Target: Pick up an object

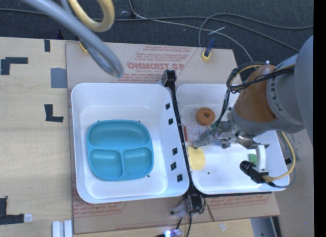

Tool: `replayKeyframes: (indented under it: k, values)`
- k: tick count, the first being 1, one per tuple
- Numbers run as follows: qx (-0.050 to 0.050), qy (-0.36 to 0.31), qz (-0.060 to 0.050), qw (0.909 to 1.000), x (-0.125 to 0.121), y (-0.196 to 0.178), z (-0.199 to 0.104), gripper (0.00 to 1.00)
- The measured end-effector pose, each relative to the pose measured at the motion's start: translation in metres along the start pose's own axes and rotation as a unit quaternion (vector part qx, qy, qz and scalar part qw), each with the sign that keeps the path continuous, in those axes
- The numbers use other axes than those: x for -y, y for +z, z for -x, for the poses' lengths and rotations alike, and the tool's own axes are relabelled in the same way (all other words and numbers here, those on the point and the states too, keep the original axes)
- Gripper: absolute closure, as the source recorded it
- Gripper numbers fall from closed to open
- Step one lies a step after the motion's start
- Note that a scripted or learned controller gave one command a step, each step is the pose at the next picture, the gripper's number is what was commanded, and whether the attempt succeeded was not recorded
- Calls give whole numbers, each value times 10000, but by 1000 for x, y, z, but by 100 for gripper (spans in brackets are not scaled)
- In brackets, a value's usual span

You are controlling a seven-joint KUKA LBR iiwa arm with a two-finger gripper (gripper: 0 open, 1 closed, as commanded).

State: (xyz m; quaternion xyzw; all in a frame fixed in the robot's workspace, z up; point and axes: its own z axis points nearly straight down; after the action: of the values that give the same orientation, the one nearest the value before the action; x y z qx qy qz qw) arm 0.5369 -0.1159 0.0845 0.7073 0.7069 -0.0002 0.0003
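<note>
Bench (30, 129): light wood top w/ dark tape marks at left, a brown cardboard sheet (158, 60) w/ red print lying under both bins. Dark floor at far side, w/ thin cables across it.

Arm (277, 98): big grey body entering from right, orange band above wrist, reaching down into right bin. Black/yellow cabling loops around wrist.

Left bin (81, 98): shallow, white, left half of the pair. Holds a blue divided tray (120, 149), 3 compartments (one wide at far side, two smaller at near side), lying flat approx in the bin's centre.

Right bin (229, 185): shallow, white, touching left bin along a black divider strip (175, 129) w/ small black clips.

Grey hose (76, 22) + yellow hose (97, 1): far left corner, blurred, above the bench.

Gripper (202, 138): metal, low in right bin, tips pointing left toward the divider. Jaw state: can't tell, tips too small and blurred vs. the bin floor. Nothing visibly between them.

Objects in right bin, task candidates:
- Brown ring, donut-like (206, 116): far-left part of bin, just beyond gripper tips, apart from them.
- Yellow object (196, 158): pale, roundish, near-left part of bin, beside the divider, just near-side of gripper tips; contact not clear.
- Reddish flat item (185, 131): by the divider, btwn donut and yellow object, partly hidden; can't ID.
- Small green bit (252, 157): right part of bin, beside arm's black fitting.

Yellow clamp (206, 53): small, on far edge of cardboard.
</note>
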Motion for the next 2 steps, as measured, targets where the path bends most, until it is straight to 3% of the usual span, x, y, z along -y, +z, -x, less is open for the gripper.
replayKeyframes:
  k: [1,2]
  values:
    - [-2,-8,13,10000,-1,-2,0,0]
    - [7,-12,15,10000,-1,-11,0,100]
